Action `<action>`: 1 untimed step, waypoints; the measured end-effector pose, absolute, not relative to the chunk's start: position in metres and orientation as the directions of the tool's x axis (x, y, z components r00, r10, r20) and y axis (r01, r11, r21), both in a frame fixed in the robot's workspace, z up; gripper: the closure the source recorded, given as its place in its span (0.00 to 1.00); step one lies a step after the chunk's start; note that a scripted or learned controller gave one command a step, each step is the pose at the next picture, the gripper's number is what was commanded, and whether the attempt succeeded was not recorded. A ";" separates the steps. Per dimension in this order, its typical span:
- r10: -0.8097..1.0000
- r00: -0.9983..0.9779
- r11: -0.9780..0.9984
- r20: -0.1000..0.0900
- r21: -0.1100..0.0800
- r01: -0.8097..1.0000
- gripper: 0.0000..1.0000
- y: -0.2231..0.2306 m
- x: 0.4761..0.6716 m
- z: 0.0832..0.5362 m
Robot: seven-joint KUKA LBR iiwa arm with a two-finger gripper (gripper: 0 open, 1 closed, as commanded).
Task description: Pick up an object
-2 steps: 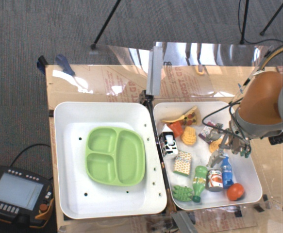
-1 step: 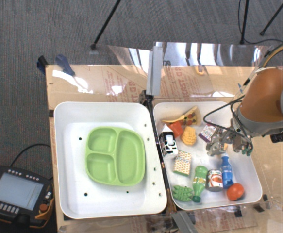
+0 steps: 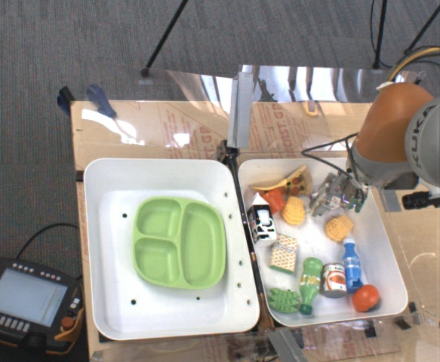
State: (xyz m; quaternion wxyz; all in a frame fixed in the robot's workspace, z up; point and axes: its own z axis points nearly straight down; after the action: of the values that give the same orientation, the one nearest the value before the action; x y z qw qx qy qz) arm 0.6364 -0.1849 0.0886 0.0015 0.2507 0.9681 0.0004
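Note:
The right bin [image 3: 395,253] holds several toy foods: a pizza slice [image 3: 285,180], a yellow corn piece [image 3: 293,212], a waffle-like yellow piece [image 3: 339,227], a checked box [image 3: 284,254], a green bottle [image 3: 310,283], a tin can [image 3: 334,279], a blue bottle [image 3: 351,263], a red tomato [image 3: 365,298], a green leafy piece [image 3: 283,300] and a black-and-white carton [image 3: 263,224]. My gripper [image 3: 331,199] hangs low in the upper part of this bin, between the corn piece and the waffle-like piece. Nothing shows between its fingers.
The left bin [image 3: 106,194] carries a green divided plate [image 3: 180,242]. A metal post [image 3: 239,111] stands behind the join of the two bins. A teach pendant [image 3: 27,304] lies on the floor at lower left. Tripod legs cross the floor behind the bench.

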 end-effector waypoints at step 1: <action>0.485 -0.875 0.875 -0.003 0.002 0.485 0.00 -0.184 0.637 0.089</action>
State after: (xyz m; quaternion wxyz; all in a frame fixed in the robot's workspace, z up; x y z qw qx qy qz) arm 0.6365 -0.1844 0.0885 0.0015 0.2503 0.9682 0.0006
